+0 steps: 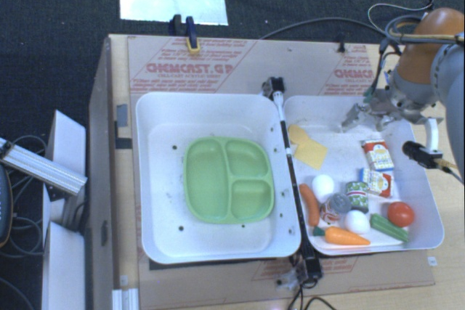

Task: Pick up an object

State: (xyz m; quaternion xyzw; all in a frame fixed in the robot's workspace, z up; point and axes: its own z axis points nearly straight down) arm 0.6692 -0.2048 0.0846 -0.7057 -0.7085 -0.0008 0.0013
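Camera view: I saw both bins from above.
Left bin (156,156): held a green divided tray (229,179).
Right bin (429,210): held cheese slices (308,145), two eggs (322,184), two carrots (309,203), a tomato (400,213), a cucumber (389,227), small cartons (377,155).
Gripper (370,112): fingers spread apart, grasping nothing, over the right bin's far edge.

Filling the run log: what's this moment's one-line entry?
end effector: above right bin far end | holding: nothing seen | tray: left bin
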